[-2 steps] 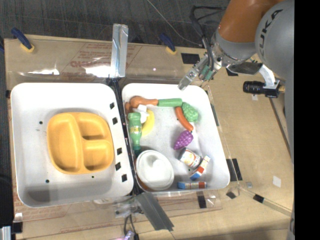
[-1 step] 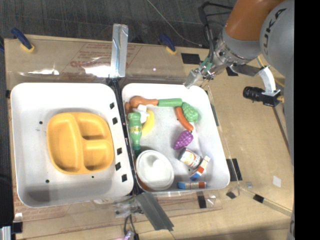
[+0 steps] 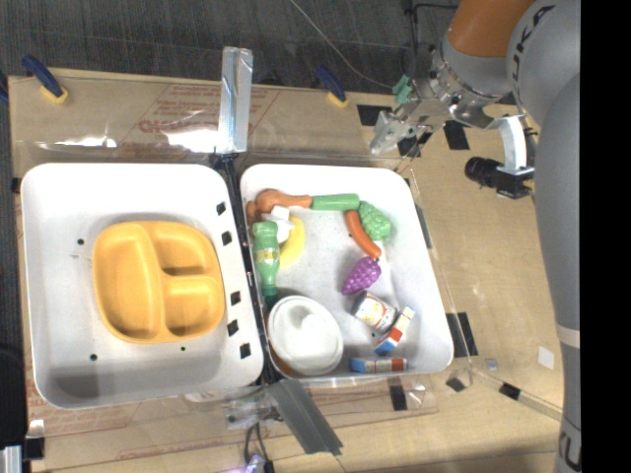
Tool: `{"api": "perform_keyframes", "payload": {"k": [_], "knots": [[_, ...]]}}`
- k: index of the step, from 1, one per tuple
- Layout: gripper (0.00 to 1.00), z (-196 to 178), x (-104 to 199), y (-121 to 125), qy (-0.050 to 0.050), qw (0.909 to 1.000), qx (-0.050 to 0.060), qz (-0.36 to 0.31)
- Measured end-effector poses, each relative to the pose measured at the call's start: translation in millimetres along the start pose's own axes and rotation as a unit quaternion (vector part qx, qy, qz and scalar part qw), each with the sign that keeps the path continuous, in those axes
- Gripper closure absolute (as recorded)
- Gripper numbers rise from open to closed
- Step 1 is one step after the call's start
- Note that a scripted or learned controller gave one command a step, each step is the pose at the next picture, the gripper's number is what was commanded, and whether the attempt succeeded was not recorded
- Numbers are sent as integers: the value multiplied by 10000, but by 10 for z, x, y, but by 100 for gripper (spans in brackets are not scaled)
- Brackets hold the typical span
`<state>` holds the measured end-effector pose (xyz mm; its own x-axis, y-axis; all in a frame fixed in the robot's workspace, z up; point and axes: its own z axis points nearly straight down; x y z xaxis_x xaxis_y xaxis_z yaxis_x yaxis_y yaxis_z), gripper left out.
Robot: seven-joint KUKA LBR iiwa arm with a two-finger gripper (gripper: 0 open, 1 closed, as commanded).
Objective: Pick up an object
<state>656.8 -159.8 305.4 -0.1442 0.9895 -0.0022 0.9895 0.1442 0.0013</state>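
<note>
Looking down on the desk (image 3: 493, 264), we see two white bins side by side. Our left bin (image 3: 59, 294) has a yellow tray (image 3: 158, 279) with three parts in it. Our right bin (image 3: 419, 264) is full of small toys: a purple grape bunch (image 3: 361, 275), an orange carrot (image 3: 361, 233), a green bottle (image 3: 265, 254), a yellow banana (image 3: 293, 244), a white bowl (image 3: 306, 333) and a little can (image 3: 373, 311). We see the gripper (image 3: 394, 131) up high, past the far edge of the right bin, away from the toys. It holds nothing. We cannot tell if it is spread or pressed together.
</note>
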Motion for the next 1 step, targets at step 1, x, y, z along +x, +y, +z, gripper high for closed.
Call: {"api": "perform_keyframes", "payload": {"k": [1], "knots": [[100,116,-56,-143,11,9840,30,1783]]}}
